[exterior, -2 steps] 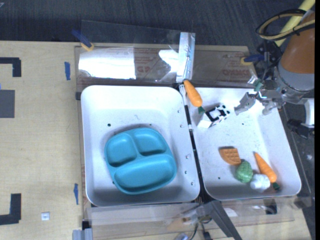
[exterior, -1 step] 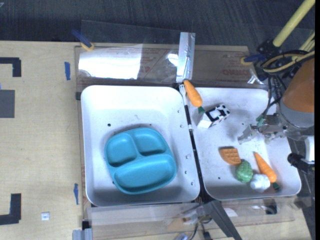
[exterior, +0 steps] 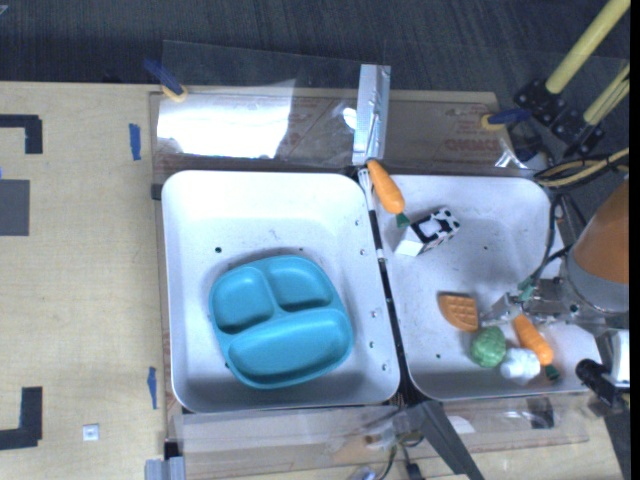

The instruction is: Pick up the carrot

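While the jaws (exterior: 527, 313) cannot be judged, carrot (exterior: 534, 339) beside right bin's (exterior: 470, 193) near-right corner.

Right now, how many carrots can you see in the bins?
2. One carrot lies at the right bin's far-left corner, against the divider. The other carrot lies near its front right, beside the gripper. Others could be hidden under the arm.

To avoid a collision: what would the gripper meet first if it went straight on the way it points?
The gripper seems to point toward the view's left. The flat orange piece lies first in that line, not the carrot beside the gripper. Height is unclear, so it may pass over.
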`<state>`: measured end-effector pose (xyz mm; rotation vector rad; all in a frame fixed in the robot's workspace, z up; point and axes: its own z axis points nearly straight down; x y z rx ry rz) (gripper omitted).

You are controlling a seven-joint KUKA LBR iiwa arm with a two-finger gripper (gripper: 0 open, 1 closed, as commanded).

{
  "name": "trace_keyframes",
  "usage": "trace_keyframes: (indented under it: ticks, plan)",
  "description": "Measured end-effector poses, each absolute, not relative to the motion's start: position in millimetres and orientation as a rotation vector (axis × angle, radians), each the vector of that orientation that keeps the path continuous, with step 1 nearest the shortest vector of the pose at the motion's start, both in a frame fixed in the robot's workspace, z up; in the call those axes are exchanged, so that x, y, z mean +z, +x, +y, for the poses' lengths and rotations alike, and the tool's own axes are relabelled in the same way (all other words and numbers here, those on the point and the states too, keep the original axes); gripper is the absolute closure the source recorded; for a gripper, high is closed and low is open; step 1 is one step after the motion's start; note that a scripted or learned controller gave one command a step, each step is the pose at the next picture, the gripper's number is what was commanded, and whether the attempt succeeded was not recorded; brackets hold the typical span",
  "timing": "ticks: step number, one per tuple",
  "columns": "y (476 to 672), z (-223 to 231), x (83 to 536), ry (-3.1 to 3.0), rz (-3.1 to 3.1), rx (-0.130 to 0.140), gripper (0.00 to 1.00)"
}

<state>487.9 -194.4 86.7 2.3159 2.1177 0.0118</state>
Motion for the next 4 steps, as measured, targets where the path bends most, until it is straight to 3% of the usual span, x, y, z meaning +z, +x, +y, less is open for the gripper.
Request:
trace_keyframes:
  ticks: [1, 2, 3, 4]
  plan:
    - [508.2, -202, 126, 2.347, 2.089, 0.0, 0.0]
    - [514.6, -202, 89, 2.277, 2.177, 0.02, 0.0]
    - [515.5, -206, 95, 2.27, 2.168, 0.012, 1.0]
    - [517.4, -173, 185, 2.244, 2.198, 0.001, 1.0]
